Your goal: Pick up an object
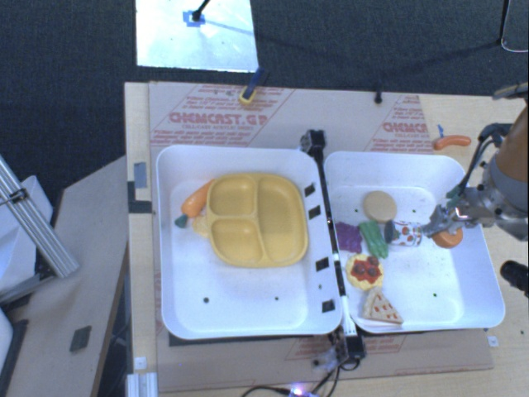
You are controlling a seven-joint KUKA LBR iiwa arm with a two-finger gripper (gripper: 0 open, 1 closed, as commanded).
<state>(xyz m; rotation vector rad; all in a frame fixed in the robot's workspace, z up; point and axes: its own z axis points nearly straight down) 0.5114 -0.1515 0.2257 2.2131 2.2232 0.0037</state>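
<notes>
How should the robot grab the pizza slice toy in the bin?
Probably from straight above, pinching the pizza slice across its two long slanted edges near the narrow tip. It lies flat at the right bin's near edge, with the little tart close by its tip, so a sideways approach looks cramped.

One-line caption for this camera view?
Gripper low in the right bin among toy foods; yellow tray in left bin.

"CHEMCAST GP" on protective sheet [216,116]
</notes>
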